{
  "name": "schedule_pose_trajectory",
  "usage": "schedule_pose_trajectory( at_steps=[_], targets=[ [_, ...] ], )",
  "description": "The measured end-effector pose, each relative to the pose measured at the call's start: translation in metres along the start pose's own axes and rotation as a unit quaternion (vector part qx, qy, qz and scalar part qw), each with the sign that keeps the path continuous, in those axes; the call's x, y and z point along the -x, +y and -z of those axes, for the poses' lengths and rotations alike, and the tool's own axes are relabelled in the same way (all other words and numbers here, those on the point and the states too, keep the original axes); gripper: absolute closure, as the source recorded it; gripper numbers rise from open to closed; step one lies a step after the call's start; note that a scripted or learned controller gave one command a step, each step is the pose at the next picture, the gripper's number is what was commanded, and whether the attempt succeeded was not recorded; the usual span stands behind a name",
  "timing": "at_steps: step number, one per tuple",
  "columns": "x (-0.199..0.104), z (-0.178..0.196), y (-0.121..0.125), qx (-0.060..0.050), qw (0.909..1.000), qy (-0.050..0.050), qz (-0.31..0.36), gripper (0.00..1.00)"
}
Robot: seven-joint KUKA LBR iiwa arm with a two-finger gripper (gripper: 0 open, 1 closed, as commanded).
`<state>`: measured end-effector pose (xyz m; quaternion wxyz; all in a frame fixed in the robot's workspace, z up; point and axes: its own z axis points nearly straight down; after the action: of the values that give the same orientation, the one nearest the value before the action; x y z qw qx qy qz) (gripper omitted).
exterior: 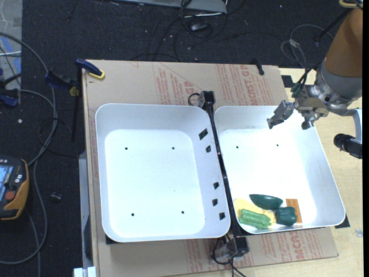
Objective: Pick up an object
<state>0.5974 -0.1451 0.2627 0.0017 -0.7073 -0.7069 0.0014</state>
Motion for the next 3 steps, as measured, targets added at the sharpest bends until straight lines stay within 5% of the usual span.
schedule_pose_trajectory(
  at_steps=[1,3],
  targets=[
    [0.000,0.002,0.001,0.002,1.0000,0.000,0.000,0.00],
    [0.001,-0.084,0.003,0.000,1.0000,0.000,0.000,0.00]
  ],
)
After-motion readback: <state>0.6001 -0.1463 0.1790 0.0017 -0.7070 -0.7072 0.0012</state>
